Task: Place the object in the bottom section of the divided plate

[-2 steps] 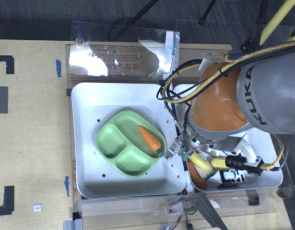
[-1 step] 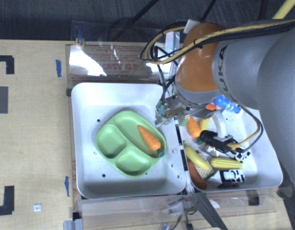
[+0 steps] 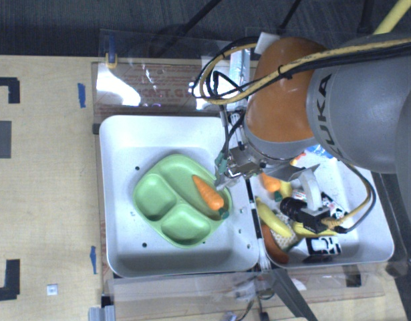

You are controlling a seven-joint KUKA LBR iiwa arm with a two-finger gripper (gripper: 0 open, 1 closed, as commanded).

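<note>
Toy carrot (image 3: 208, 192) lies in the right-hand section of the green divided plate (image 3: 158, 196), long axis diagonal, narrow tip toward upper left, leafy end at lower right by the rim. Gripper (image 3: 225, 172) is just above it, fingers narrow, near its upper end; contact unclear. Plate sits in left bin (image 3: 125, 139); banana (image 3: 272, 223) in right bin (image 3: 375, 246).

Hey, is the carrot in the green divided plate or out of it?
In. The carrot lies inside the green divided plate, in its right-hand section, just below the gripper.
</note>
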